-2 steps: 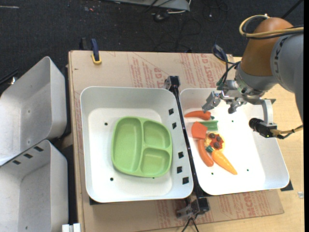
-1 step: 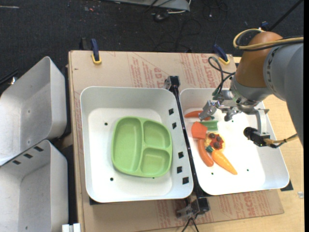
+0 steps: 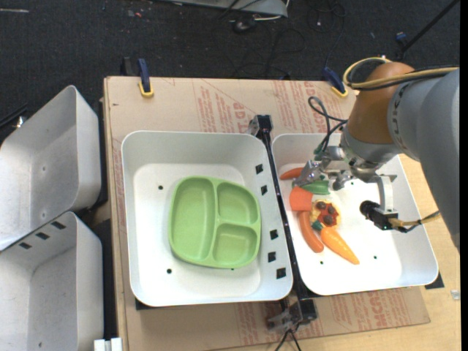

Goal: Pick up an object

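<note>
Where the bench edge runs along the bottom of the frame, a black clamp [image 3: 294, 314] sits at the seam between the two bins. Just above it lie the near rims of the left bin [image 3: 139, 196] and the right bin [image 3: 409, 265], side by side and touching along a black divider strip in the middle of the frame.

Inside the left bin, centre-left of the frame, a light green divided plate [image 3: 216, 223] lies flat, with three compartments facing up.

Inside the right bin, toward its left wall, a cluster of toy food is gathered. Nearest the bottom is an orange carrot [image 3: 341, 245] lying at a slant, with a darker orange-red carrot [image 3: 310, 234] just beside it on the left. Above them sits a small piece topped with dark berries [image 3: 326, 212], and above that an orange chunk [image 3: 300, 199] with a green bit against it. A thin red piece [image 3: 290, 172] pokes out toward the divider.

Directly over the upper part of this cluster hangs the gripper [image 3: 322, 172], low in the bin; whether its claw is spread or pinching anything cannot be told from this angle. A black fitting [image 3: 374, 213] with a cable hangs on the right of it. The grey arm with its orange band [image 3: 376, 108] comes in from the upper right.

Farther back, a brown board [image 3: 219, 104] carries two blue-and-yellow clamps at its far edge.
</note>
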